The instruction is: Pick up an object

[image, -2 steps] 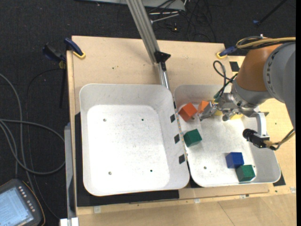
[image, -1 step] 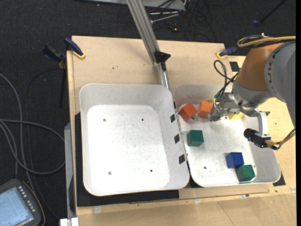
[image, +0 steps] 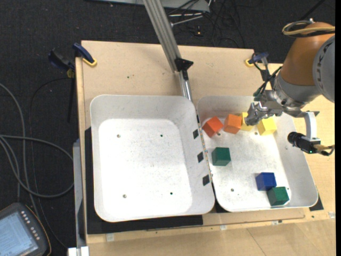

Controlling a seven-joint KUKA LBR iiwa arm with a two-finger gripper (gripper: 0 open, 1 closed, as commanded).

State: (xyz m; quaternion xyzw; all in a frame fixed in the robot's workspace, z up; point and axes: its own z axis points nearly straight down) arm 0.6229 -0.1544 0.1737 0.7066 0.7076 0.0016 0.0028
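Observation:
The right bin (image: 242, 167) holds several small blocks. Two orange blocks (image: 213, 126) (image: 233, 124) lie side by side near its far left. A yellow block (image: 268, 126) sits at the far right, and a smaller yellow piece (image: 246, 120) shows beside the second orange block. My gripper (image: 256, 116) hangs low over the gap between the two yellow pieces, close to or touching them. A green cube (image: 221, 157) rests mid-left. A blue cube (image: 265, 181) and a dark green cube (image: 278, 196) lie at the near right corner.
The left bin (image: 141, 159) stands beside the right one, sharing a raised rim (image: 201, 148). A slanted metal pole (image: 162, 28) crosses the far bench. Clamps (image: 84, 54) (image: 258, 59) sit at the bench's far corners. A black cable plug (image: 301, 141) hangs from the wrist.

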